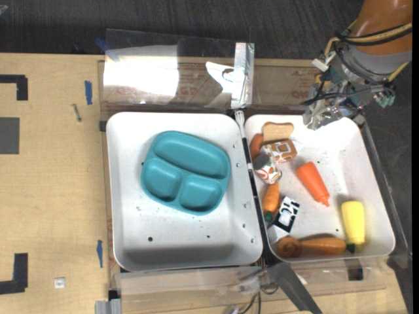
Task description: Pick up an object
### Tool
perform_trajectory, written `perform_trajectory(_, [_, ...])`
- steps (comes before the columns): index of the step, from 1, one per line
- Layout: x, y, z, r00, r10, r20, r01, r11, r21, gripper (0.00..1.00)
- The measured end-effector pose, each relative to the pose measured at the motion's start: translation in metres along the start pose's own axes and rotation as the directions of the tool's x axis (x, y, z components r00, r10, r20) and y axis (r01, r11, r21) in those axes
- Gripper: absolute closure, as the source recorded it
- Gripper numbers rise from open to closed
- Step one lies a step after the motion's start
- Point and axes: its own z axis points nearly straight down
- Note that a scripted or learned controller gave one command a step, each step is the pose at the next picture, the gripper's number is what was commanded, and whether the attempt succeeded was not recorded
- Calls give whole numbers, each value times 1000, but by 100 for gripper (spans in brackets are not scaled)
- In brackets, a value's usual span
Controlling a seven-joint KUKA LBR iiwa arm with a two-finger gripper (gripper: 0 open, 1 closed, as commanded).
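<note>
— Where's the hand?
— Upper right of the frame, over the right bin's top rim; I cannot tell its state.
— What's nearby?
— Bread slice and small carton to its left, orange carrot below, yellow corn lower right. Bare floor lies between.
— The left bin?
— A teal divided tray.

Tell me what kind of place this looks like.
Probably a robot grasping test bench: two white bins side by side, toy food such as a plastic carrot and corn cob, and a robot arm reaching in.
</note>
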Motion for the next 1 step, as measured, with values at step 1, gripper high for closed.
perform_trajectory(1, [-19,44,-4,996,-85,-9,85,996,-9,100])
